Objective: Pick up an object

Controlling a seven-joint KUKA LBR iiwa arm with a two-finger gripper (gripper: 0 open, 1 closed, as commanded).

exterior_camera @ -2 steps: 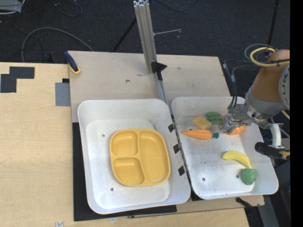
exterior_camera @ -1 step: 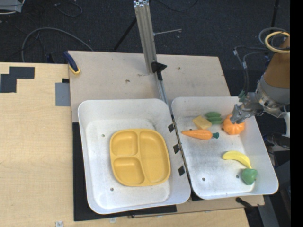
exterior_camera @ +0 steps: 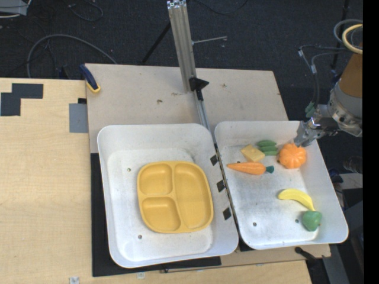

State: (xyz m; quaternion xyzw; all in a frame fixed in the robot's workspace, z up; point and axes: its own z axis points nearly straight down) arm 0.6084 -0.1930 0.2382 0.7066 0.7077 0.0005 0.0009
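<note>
Hovering at the upper right edge of the right bin (exterior_camera: 331, 218), the claw (exterior_camera: 306, 136) sits just above and beside the orange fruit (exterior_camera: 292, 157); whether it is released or clenched cannot be told from this angle, and nothing shows between its tips. Left of the orange fruit lie a green pod (exterior_camera: 267, 146), a pale yellow block (exterior_camera: 253, 154) and a carrot (exterior_camera: 247, 168). Nearer the front of the same bin rest a banana (exterior_camera: 296, 198) and a green piece (exterior_camera: 311, 219). The left bin (exterior_camera: 118, 218) on the desk (exterior_camera: 41, 188) holds a yellow divided plate (exterior_camera: 174, 196).
</note>
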